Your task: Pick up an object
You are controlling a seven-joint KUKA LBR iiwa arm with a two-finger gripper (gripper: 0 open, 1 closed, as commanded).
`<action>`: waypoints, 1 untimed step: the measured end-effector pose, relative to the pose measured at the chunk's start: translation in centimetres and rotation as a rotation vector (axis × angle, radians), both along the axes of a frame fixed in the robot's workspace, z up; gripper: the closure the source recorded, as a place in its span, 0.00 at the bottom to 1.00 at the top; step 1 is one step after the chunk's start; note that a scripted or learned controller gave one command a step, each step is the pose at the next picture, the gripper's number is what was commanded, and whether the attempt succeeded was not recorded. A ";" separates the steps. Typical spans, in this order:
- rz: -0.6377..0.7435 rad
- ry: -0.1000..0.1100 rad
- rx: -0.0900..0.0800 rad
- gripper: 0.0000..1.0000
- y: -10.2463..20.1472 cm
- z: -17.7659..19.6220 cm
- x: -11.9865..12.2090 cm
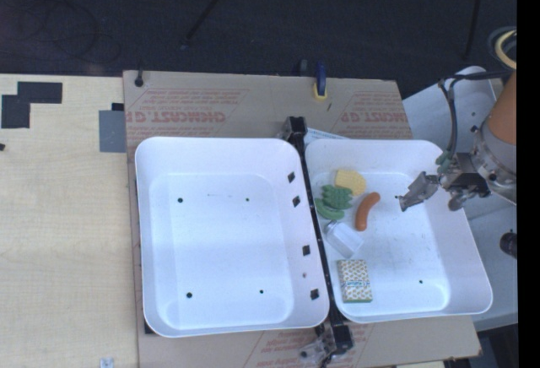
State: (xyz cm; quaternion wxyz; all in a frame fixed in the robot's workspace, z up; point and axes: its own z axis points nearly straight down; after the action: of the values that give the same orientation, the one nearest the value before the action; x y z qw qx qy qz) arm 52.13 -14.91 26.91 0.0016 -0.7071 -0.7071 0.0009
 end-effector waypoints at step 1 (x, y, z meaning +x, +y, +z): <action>0.006 -0.012 -0.005 0.00 -2.5 1.4 12.8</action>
State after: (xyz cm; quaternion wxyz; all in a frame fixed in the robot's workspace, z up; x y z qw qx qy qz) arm 64.96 -17.40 28.27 -0.0045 -0.7048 -0.7094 -0.0017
